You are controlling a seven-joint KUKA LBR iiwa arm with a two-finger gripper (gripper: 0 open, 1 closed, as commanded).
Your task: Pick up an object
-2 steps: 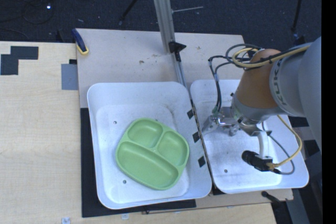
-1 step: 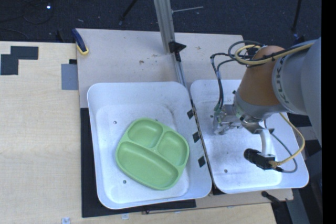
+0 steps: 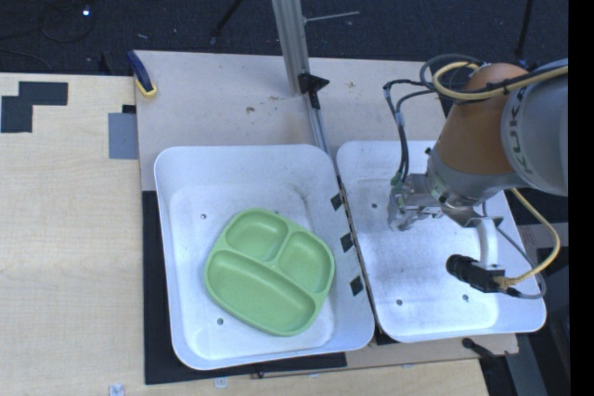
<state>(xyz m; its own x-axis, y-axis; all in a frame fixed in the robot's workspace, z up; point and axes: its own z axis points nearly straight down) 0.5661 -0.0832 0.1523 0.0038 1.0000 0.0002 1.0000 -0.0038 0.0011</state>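
A light green divided plate [image 3: 269, 271] lies flat in the left white bin [image 3: 186, 190], toward its front middle. My gripper [image 3: 408, 210] hangs low over the right white bin [image 3: 371, 172], near that bin's centre left, well to the right of the plate. The grey arm with its orange band [image 3: 478, 130] comes in from the right and covers the gripper from above. I see nothing held under it.
A metal post [image 3: 290, 23] stands behind the bins, with a thin rod running down to the divide between them. Black clips [image 3: 345, 241] sit along that divide. A black connector on a yellow cable [image 3: 473, 274] hangs over the right bin's front right.
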